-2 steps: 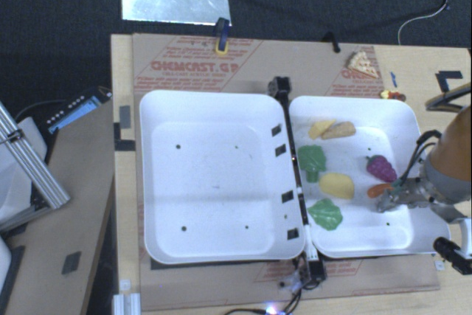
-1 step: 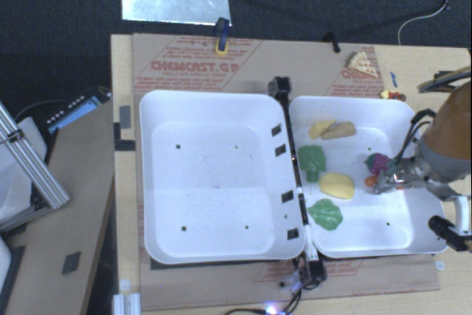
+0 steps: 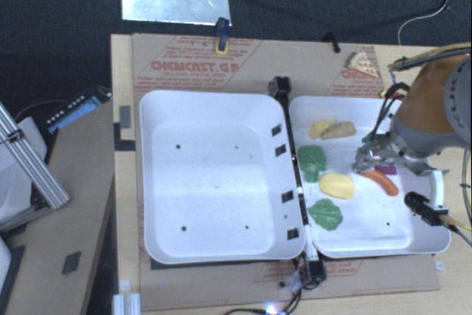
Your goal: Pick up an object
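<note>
My gripper [image 3: 366,161] reaches in from the right and hangs low over the right bin [image 3: 369,241]. Just right of its tips lies an orange-red carrot-shaped piece [image 3: 381,181] with a small purple bit [image 3: 386,169] beside it. A yellow lump [image 3: 336,185] lies just left of and below the tips. Two green leafy pieces lie in the same bin, one [image 3: 311,159] by the divider and one [image 3: 325,213] nearer the front. A yellow piece [image 3: 320,129] and a tan piece [image 3: 339,130] lie together at the back. Nothing shows between the fingers.
The left bin [image 3: 214,240] sits beside the right one, joined by black clips [image 3: 289,195] along the divider. A pizza-slice toy [image 3: 362,64] lies on the cardboard behind the right bin. A yellow-and-blue clamp [image 3: 221,37] sits at the cardboard's back edge.
</note>
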You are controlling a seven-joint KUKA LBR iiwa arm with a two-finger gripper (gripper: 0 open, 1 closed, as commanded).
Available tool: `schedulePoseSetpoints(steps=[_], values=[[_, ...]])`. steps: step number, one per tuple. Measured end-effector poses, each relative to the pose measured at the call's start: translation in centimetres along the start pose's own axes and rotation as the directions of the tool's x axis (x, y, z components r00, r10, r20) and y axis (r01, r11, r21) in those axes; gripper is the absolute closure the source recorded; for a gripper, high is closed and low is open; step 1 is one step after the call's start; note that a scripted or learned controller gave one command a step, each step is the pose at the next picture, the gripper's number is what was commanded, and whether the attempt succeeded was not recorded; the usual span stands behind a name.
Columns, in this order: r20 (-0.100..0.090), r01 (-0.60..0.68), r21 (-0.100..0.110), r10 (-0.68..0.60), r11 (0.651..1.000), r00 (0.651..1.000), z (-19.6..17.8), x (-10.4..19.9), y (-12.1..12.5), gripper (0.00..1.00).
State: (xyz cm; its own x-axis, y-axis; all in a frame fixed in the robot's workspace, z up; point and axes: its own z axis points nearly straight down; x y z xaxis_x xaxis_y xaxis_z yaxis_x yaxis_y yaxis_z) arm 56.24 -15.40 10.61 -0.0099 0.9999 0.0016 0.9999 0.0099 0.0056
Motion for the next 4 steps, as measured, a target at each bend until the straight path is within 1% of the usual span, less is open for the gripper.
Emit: schedulePoseSetpoints(steps=[1, 2, 3, 4], values=[[0.003, -0.008, -0.003, 0.008, 1.000, 1.000, 1.9, -3.2, 1.9, 1.00], [-0.002, -0.004, 0.004, 0.004, 1.000, 1.000, 2.1, -4.9, 3.7, 1.00], [-0.001, -0.003, 0.006, 0.003, 1.000, 1.000, 2.2, 0.0, 1.5, 1.00], [0.003, -0.007, 0.002, 0.007, 1.000, 1.000, 2.1, -2.1, 3.3, 1.00]])
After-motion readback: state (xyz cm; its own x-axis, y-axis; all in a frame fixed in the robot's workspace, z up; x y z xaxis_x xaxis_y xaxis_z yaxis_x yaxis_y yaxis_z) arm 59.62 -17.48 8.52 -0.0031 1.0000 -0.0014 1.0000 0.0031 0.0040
